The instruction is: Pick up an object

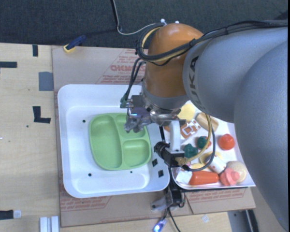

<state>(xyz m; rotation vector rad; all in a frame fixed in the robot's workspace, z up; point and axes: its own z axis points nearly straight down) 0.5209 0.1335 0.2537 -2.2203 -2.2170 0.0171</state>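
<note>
My gripper (133, 121) hangs over the left bin (70, 129), at the upper right part of a green divided plate (111, 144) that lies in that bin. Nothing can be seen held beneath it. The orange wrist band (171, 57) and the grey arm cover much of the right bin (244, 180). In that bin lie several toy foods: a red tomato (226, 141), an orange carrot-like piece (203, 178), a pink and beige piece (233, 173), a yellow piece (187, 112) and a dark green piece (201, 142).
Both bins rest on a cardboard sheet (92, 66) on the wooden bench. A cable (203, 153) loops down from the wrist over the wall between the bins. A yellow and blue clip (74, 43) lies at the cardboard's far left corner.
</note>
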